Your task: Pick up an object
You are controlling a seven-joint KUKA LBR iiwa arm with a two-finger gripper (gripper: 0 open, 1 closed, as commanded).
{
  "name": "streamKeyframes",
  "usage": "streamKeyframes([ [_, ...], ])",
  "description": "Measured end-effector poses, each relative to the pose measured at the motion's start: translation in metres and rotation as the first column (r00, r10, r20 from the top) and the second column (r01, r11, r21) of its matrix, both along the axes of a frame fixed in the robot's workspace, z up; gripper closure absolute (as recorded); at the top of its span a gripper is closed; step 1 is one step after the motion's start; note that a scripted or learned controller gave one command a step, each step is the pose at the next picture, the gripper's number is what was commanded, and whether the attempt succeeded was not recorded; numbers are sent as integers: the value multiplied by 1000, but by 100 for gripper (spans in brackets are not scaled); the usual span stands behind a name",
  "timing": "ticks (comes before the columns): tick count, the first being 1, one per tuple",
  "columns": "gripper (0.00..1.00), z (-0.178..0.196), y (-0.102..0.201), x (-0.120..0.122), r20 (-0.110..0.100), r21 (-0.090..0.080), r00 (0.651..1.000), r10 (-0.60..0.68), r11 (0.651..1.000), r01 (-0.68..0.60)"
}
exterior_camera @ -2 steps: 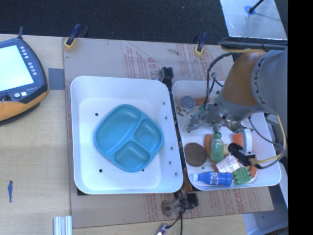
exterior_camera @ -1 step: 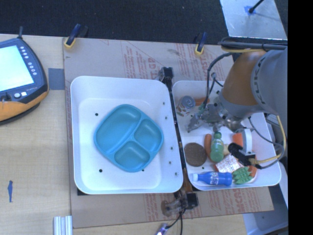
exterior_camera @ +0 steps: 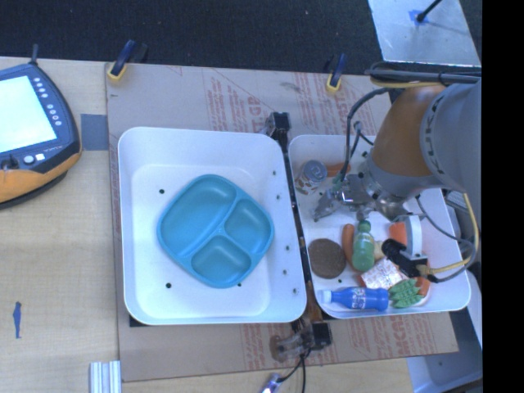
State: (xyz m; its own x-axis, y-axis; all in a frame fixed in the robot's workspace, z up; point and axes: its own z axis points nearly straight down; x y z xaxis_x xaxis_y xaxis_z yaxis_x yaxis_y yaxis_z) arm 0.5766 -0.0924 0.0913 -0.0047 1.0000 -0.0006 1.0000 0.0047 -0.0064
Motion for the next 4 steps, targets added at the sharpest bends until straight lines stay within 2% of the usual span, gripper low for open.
streamKeyframes([
  [4,0,0,0,0,0,0,1000,0,1000,0],
])
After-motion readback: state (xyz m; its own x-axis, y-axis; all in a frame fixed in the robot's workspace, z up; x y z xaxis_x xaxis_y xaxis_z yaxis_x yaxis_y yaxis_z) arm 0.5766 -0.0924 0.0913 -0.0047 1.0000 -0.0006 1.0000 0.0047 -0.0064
